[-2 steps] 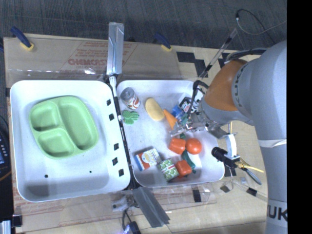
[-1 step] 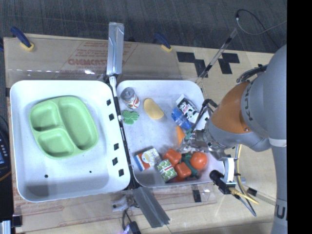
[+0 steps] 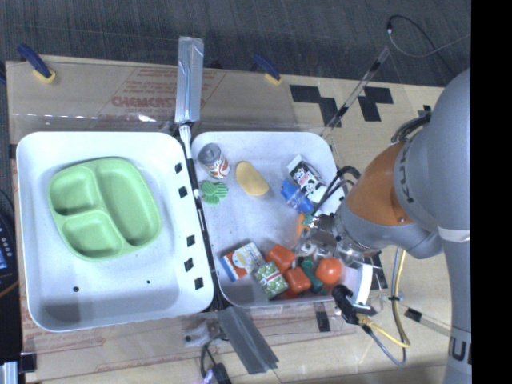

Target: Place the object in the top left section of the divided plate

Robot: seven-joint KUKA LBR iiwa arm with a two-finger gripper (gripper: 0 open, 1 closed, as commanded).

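Note:
The green divided plate [image 3: 156, 222] lies in the left bin. Its top left section [image 3: 74, 189] holds nothing. My gripper [image 3: 318, 246] is low over the right bin's near right corner, right above a pile of toy food. A round red-orange tomato [image 3: 328, 271] lies just below and right of it, and a red piece [image 3: 282, 256] just to its left. The wrist hides the fingertips, and I see nothing lifted off the pile.
The right bin [image 3: 264, 144] also holds a small can [image 3: 212, 160], a yellow piece [image 3: 253, 179], a green toy [image 3: 213, 190], a black-and-white carton [image 3: 303, 174], a blue packet [image 3: 293, 193], an orange-and-white box [image 3: 242, 260] and a green box [image 3: 270, 278]. A divider wall [image 3: 196, 214] separates the bins.

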